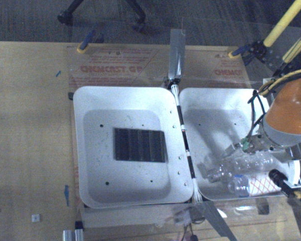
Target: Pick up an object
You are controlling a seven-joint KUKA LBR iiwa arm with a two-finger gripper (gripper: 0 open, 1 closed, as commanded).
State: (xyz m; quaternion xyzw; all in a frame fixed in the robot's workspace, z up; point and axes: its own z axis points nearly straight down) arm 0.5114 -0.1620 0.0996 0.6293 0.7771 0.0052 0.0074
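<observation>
Two shallow white plastic bins sit side by side on the pale wooden table point(25, 134). The left bin point(85, 104) holds a dark ribbed rectangular mat point(140, 144), lying flat near the middle of its floor. The right bin point(210, 102) holds a crumpled clear plastic bottle point(231, 167) lying on its side toward the near edge, with a white card with a red crosshatch pattern point(263, 185) just beside it. The grey arm with its orange band point(288, 112) reaches over this bin, and its tool point(251, 145) is low, right by the bottle's upper end. Whether the tool is clenched or released, I cannot tell.
</observation>
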